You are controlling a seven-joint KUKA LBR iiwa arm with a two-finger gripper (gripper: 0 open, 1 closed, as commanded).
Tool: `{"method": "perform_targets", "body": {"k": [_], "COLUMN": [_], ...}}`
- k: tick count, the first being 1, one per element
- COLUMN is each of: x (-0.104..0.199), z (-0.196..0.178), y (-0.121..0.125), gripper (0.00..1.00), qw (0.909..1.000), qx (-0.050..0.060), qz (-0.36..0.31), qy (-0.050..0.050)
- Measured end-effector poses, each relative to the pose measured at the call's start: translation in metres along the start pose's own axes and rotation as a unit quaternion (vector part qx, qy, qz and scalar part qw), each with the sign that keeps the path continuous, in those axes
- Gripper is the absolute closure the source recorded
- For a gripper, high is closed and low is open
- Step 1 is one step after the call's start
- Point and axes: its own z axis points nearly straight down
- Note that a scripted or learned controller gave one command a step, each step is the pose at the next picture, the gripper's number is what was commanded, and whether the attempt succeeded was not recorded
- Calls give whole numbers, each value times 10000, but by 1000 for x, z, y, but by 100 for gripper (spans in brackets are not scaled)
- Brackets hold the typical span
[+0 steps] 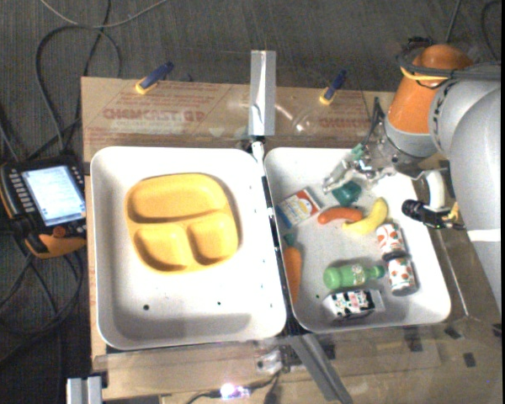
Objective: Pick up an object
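**Gripper low over the right bin's far corner, beside a teal object**

Where the grey arm with its orange band reaches in from the upper right of the frame, its gripper [351, 172] sits low over the far part of the right bin [438, 305], its metal fingers pointing toward the frame's left. How far the jaws stand apart cannot be told, and whether they have hold of anything cannot be told either. A small teal object [348, 194] lies just below the fingertips, touching or nearly touching them.

Right of centre in the frame, a banana [370, 217] curves beside an orange-red pepper-like piece [338, 216], the two touching. A small carton [298, 207] lies near the bin's left wall, and a carrot [293, 272] lies along that wall lower down. Toward the lower right, a green bottle [352, 273] lies on its side, with a patterned box [351, 303] just below it. Two white cans with red spots [396, 259] lie near the bin's right side, one above the other.

The left bin [109, 251] holds a yellow compartment tray [183, 220]. A handheld screen device [44, 197] rests at the far left of the frame
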Motion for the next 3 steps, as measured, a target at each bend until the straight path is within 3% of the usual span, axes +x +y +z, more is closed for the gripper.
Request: {"method": "perform_targets", "body": {"k": [1, 2, 3], "x": [-17, -16, 16], "z": [3, -8, -96], "y": [-26, -24, 2], "gripper": [0, 100, 100], "qw": [9996, 9996, 9999], "qx": [-37, -51, -3], "qz": [-282, -284, -168], "qy": [-9, -4, 16]}}
